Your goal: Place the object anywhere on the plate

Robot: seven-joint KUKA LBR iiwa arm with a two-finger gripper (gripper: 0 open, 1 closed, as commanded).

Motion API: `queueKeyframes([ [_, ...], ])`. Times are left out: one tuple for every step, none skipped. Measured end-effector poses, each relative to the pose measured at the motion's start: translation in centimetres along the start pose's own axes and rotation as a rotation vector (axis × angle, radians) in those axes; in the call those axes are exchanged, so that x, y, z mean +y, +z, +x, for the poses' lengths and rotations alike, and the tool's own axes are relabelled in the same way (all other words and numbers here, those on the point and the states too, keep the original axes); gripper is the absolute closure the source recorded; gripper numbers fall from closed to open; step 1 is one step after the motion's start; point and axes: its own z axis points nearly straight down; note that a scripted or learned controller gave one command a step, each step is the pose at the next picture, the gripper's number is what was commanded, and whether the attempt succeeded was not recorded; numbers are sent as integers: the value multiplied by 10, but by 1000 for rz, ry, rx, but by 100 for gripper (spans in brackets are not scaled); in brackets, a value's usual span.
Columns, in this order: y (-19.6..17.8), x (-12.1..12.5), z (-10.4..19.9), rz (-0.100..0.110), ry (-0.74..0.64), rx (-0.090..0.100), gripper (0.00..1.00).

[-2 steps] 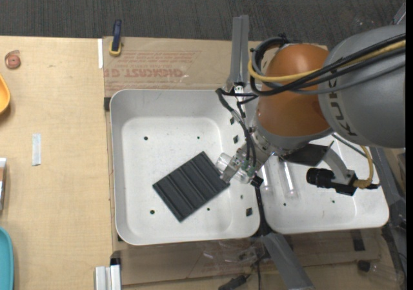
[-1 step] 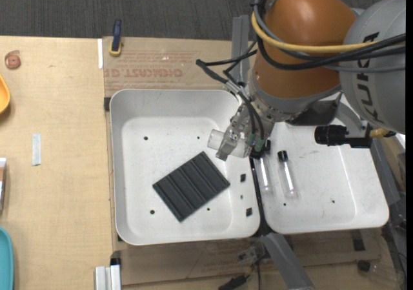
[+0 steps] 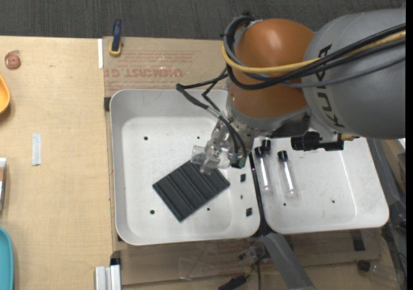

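A dark ribbed rectangular plate (image 3: 190,190) lies tilted on the floor of the left bin (image 3: 135,153), toward its front. My gripper (image 3: 210,157) hangs over the plate's far right corner, just above it or touching it. Two clear tubes with black caps lie side by side in the right bin (image 3: 342,185), one (image 3: 263,170) close to the wall between the bins and the other (image 3: 286,174) just right of it. The arm's orange band (image 3: 271,66) and grey body cover the back of both bins.
Two small black bits (image 3: 243,177) (image 3: 248,212) lie on the left bin's floor, right of the plate. A cardboard sheet (image 3: 155,66) lies behind the bins. A wooden bench top (image 3: 51,172) with small items runs along the left.
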Motion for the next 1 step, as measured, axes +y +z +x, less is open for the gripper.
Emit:
queueKeyframes([
  [-121,-13,5,-1,-97,-3,100],
])
